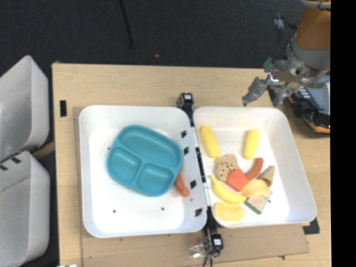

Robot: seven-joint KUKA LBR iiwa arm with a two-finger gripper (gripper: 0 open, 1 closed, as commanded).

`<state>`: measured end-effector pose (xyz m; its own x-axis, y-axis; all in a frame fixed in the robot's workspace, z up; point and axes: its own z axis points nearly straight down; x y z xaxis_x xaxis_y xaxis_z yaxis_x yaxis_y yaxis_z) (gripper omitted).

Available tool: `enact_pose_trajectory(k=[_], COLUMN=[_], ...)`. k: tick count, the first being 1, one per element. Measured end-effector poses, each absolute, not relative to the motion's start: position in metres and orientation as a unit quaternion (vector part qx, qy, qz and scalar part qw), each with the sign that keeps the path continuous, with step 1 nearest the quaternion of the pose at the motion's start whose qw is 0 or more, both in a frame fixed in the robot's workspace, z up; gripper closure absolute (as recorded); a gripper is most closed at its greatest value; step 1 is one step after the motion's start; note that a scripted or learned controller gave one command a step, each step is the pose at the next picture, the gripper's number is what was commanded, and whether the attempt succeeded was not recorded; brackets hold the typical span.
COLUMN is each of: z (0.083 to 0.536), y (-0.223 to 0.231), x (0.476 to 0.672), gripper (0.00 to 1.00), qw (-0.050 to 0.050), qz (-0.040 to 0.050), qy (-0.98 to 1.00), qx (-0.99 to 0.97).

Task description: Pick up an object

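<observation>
No object has been picked up yet, so I judge this the approach stage, with the arm above and beyond the bins and not committed to any target. The gripper hangs over the desk just past the far rim of the right bin, near its far right corner; its dark fingers appear spread apart with nothing between them, though they are small and dim here. The candidates lie in the right bin: a corn cob near the divider, a second corn cob to its right, a brown cookie, an orange-red block, a sausage, a banana, a pale yellow round piece at the near edge, and some smaller pieces crowded at the near right that I cannot name with confidence. The left bin bears a teal divided plate, and a small orange sausage lies just beside the plate's right edge. The next move calls for bringing the gripper nearward over the right bin and lowering it on one item. The two corn cobs stand apart from the cluster and look the easiest; closing across the narrow width of the right-hand cob would suit, whereas the heap in the middle risks a muddled grasp.
</observation>
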<state>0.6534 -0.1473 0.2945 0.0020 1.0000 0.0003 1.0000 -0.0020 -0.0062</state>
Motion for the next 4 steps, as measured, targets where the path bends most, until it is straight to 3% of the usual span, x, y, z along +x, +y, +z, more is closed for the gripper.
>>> enact_pose_trajectory(k=[1,2,4], z=[0.299,0.239,0.135], y=[-0.147,-0.148,-0.167], x=[0.655,0.662,0.652], gripper=[0.00,0.00,0.00], qw=[-0.001,0.001,0.000], qz=[-0.0003,0.0021,0.0020], qy=[-0.707,-0.707,-0.707], qx=[-0.707,-0.707,-0.708])
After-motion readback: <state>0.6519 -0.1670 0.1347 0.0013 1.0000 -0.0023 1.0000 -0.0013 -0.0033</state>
